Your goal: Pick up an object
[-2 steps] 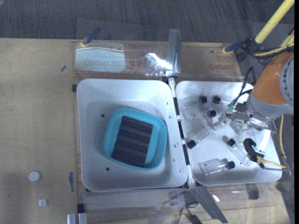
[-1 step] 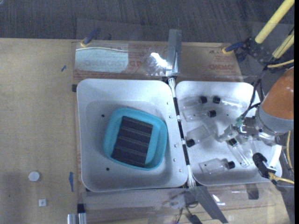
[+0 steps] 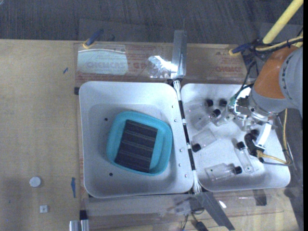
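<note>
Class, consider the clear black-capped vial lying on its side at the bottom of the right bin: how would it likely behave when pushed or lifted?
The vial lies on its side and looks cylindrical, so a push would probably roll it. Its clear, seemingly empty body suggests it is light for its size. The smooth, rounded wall may well slip in a pinch grasp.

Lettering on the plastic sheet (image 3: 102, 61) (pale, blurred) cannot be read.

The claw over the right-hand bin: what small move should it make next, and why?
Probably ease down toward the black-capped vials clustered in the right bin; the claw hangs right beside them, so they look the easiest to reach.
</note>
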{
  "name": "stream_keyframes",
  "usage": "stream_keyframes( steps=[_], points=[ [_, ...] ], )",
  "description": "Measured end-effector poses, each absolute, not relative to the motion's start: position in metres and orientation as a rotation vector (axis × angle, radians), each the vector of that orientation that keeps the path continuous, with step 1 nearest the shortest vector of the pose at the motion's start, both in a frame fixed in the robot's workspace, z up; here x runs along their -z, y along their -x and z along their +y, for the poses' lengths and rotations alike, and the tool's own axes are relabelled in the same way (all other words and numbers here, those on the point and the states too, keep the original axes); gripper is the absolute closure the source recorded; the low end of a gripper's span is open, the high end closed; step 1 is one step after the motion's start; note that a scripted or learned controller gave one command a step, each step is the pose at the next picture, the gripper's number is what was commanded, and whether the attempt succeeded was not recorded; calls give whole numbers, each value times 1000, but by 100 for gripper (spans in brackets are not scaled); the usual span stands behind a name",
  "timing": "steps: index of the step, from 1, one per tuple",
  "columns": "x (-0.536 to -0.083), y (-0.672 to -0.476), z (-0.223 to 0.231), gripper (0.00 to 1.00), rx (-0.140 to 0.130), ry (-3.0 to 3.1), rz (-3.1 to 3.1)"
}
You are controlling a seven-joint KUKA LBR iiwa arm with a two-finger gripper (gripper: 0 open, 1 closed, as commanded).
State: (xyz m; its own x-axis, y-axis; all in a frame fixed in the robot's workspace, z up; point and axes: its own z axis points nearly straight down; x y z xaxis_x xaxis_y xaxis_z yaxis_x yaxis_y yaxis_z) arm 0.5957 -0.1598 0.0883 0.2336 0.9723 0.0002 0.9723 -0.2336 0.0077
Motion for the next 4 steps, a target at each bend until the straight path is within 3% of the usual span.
stream_keyframes(
  steps=[1, 2, 3, 4],
  points=[
    [-143, -528, -206, 0, 2, -2524, 1874],
    [-95, -522, -196, 0, -2, -2531, 1860],
    [-89, -531, -110, 0, -13, -2583, 1780],
    [-88, -588, -145, 0, -6, -2554, 1819]
  ],
)
